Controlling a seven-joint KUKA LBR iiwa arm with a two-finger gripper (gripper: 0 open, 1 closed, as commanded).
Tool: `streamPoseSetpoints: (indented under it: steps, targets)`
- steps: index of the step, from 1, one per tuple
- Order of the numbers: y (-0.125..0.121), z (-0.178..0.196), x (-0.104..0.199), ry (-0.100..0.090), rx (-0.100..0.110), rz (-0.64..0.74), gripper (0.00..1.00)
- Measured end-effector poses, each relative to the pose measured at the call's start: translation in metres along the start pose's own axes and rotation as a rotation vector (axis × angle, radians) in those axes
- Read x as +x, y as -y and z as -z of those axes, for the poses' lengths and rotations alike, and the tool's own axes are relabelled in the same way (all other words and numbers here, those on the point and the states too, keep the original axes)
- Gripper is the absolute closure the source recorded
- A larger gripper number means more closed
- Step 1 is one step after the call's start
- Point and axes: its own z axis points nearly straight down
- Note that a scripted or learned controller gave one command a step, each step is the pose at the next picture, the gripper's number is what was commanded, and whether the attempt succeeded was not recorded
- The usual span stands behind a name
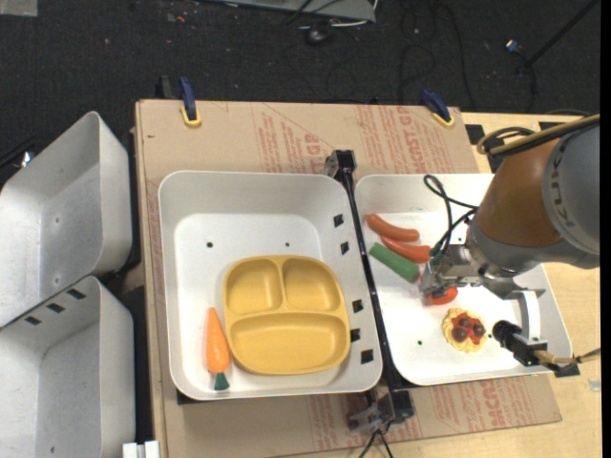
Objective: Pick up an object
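The big grey arm with the orange band is reaching in from the right, over the right bin. Its gripper is pointing down at a small red toy lying on the floor of that bin. The gripper is right on top of the red toy, but whether it is gripping the toy or only hanging over it is too hard to see.

Just to the left of the gripper, a green toy vegetable is lying at a slant. Above it, an orange-red hot dog and another orange-red piece are lying close together. Near the front of the right bin, a little round tart with dark red berries on top is sitting by itself.

In the left bin, a yellow plate with three sections is sitting in the middle. A toy carrot with a green end is lying just beside the plate, on its left.
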Motion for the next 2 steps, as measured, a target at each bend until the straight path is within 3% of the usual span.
streamPoseSetpoints:
  steps: [2]
  targets:
    - [-0.008,0.097,-0.003,0.002,-0.006,0.005,1.00]
